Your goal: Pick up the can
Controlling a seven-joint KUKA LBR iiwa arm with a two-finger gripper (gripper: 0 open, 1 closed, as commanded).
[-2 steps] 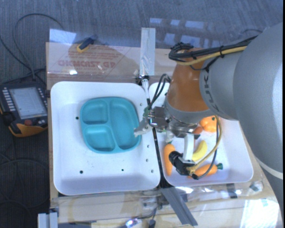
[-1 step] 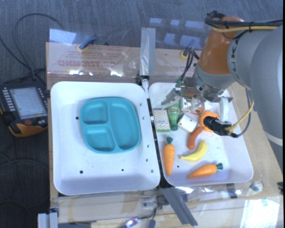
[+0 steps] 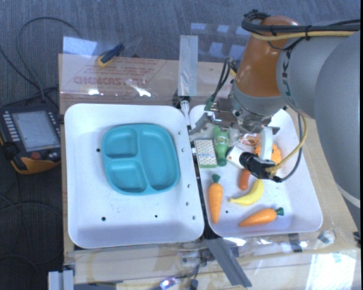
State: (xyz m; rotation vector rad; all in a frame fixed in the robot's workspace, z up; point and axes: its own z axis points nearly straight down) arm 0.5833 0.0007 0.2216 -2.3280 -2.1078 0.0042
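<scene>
Cardboard (image 3: 112,77) with faint red lettering, unreadable, green can (image 3: 221,142) label illegible

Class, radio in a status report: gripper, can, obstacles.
Gripper low over right bin, back end. Can: not identifiable under the arm. Green bottle, banana, carrots crowd nearby.

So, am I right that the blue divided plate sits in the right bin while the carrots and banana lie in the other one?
Not quite: the camera view shows the blue divided plate in the left bin, not the right one. The carrots and banana lie in the other, right bin, as you said.
</scene>
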